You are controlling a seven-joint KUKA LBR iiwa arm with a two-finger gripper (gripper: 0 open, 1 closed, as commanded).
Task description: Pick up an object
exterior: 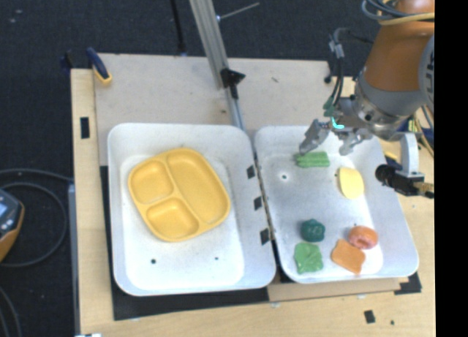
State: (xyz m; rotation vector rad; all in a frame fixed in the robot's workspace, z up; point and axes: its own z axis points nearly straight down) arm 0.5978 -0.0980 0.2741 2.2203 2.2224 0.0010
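Observation:
My gripper [330, 140] hangs over the far part of the right bin [395, 215] with its two fingers spread open. A flat light green piece [313, 158] lies on the bin floor just under the left fingertip [312, 138], not between the fingers. A yellow oval piece [351, 182] lies just in front of the gripper. Nearer the front of the bin sit a dark green lump [313, 229], a light green piece [308, 256], an orange block [348, 255] and a reddish-orange round piece [363, 237].
The left bin [131, 262] holds a yellow divided plate [178, 193]. A slanted metal post [208, 36] rises from behind the bins. A black bracket [398, 176] on the arm's side overhangs the right bin's right rim.

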